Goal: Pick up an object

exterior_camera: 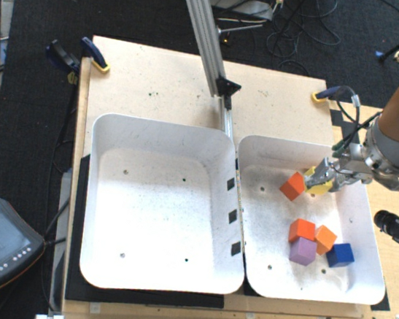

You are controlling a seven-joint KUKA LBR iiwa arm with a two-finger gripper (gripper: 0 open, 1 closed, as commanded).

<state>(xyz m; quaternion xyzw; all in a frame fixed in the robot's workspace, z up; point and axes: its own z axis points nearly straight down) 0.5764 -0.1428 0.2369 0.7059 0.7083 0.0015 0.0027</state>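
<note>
My pincer [323,178] is hanging low over the upper part of the right white plastic bin [368,216]; whether it is spread or pressed together I cannot tell. A small yellow piece [320,185] is showing right at its tip, and an orange cube [293,185], tilted on an edge, is sitting just beside it toward the bin's middle.

Lower in the same bin a cluster is lying well apart from my pincer: a second orange cube [302,230], a smaller orange block [325,238], a purple cube [303,251] and a blue cube [341,254], all touching or nearly so. Open floor is lying along the bin's left wall.

The left white bin [153,200] is sitting alongside. Both are resting on a pale wooden surface [158,83] with clamps at its corners; cables are trailing over dark floor beyond.
</note>
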